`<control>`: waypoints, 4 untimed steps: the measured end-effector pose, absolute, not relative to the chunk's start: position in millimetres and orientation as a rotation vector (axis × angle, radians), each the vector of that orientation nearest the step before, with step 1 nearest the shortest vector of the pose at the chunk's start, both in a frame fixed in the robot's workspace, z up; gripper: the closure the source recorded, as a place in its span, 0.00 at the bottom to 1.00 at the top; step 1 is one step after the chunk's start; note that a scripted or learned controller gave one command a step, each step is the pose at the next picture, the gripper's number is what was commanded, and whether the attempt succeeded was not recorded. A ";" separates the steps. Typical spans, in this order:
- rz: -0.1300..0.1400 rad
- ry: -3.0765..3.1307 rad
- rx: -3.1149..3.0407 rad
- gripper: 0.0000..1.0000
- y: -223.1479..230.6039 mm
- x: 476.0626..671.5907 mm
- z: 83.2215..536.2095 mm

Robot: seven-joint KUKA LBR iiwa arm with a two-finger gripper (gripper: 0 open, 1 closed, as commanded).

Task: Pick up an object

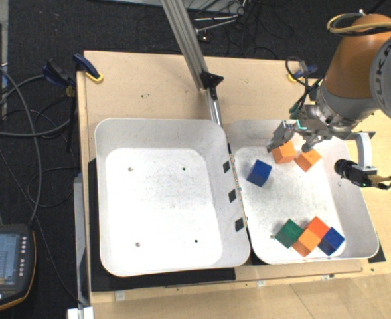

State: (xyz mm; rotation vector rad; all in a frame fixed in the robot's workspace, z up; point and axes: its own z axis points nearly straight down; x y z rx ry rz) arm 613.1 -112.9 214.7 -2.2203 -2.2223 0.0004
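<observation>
I see my arm (361,58) coming in from the right edge of the camera view, its orange band bulking large at the upper right above the grey wrist. The wrist points down and to the left, toward the upper part of the right-hand bin. My gripper (295,137) hangs low there, its dark fingers spread apart, one finger (279,137) angling left. I see nothing between them. A black fitting juts from the wrist's lower right side.

Pale wooden bench (149,85) on dark carpet (36,18), black cables (22,128), aluminium rail (182,28).
</observation>
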 end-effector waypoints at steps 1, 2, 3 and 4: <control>0.006 -2.219 -2.218 0.00 -109.5 618.5 153.0; 0.001 -2.220 -2.222 0.00 -108.9 618.6 100.7; -0.001 -2.222 -2.223 1.00 -109.2 619.2 113.0; -0.005 -2.225 -2.225 1.00 -116.0 623.2 174.2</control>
